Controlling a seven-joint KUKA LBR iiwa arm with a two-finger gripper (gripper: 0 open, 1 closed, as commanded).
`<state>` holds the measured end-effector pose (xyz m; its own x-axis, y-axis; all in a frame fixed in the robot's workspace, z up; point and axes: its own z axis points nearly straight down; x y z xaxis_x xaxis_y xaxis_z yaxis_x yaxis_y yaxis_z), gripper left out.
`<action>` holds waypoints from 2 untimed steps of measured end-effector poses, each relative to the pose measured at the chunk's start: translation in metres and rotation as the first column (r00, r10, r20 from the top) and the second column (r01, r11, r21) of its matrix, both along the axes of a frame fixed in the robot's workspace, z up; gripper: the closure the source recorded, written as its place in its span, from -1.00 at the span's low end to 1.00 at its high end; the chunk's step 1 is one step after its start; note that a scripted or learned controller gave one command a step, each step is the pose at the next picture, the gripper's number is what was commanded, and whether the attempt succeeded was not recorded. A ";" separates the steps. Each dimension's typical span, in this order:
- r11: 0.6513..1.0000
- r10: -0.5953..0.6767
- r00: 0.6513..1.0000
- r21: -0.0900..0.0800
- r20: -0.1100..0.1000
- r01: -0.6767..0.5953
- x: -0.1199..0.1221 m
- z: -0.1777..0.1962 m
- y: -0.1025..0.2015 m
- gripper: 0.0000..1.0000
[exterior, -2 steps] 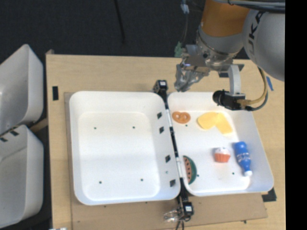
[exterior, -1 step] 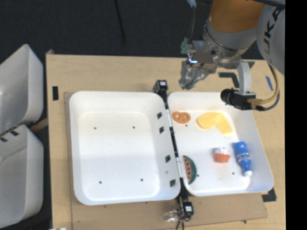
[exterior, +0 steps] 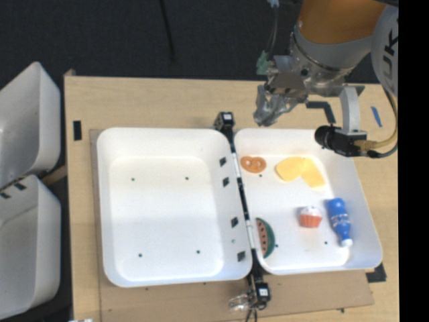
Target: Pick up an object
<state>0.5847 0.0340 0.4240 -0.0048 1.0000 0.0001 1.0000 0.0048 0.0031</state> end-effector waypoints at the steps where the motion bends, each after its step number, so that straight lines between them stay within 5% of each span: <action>1: 1.000 0.002 1.000 0.000 0.000 -0.002 -0.033 0.019 -0.003 1.00; 2: 1.000 0.000 1.000 -0.001 -0.015 0.000 -0.067 -0.088 0.029 1.00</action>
